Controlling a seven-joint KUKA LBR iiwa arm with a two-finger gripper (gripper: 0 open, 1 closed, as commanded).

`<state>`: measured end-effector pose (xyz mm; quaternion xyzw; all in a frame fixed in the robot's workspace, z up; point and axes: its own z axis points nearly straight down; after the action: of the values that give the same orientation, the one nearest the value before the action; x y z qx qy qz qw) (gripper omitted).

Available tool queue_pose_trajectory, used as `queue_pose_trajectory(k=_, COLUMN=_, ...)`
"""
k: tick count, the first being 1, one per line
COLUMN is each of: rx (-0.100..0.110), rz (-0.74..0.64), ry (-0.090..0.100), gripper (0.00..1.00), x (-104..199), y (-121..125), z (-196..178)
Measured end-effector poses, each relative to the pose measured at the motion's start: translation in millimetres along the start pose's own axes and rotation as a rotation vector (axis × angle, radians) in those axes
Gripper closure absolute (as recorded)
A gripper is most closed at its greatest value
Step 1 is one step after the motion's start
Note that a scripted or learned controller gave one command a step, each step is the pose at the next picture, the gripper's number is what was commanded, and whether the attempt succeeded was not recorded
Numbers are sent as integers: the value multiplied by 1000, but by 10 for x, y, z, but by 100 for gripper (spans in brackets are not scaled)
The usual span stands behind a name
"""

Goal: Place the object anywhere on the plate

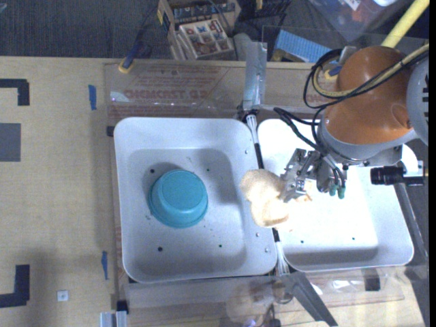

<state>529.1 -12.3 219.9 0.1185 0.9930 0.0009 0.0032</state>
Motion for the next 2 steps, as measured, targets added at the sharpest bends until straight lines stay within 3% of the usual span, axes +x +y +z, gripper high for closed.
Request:
queue_pose_trajectory(k=1, rx=-1, rz=-236, ry=0, gripper=100, x=19, y=512, z=7)
queue_pose_trajectory(k=2, rx=0, rz=-238, ry=4, gripper=100, x=171, y=1008, z=86)
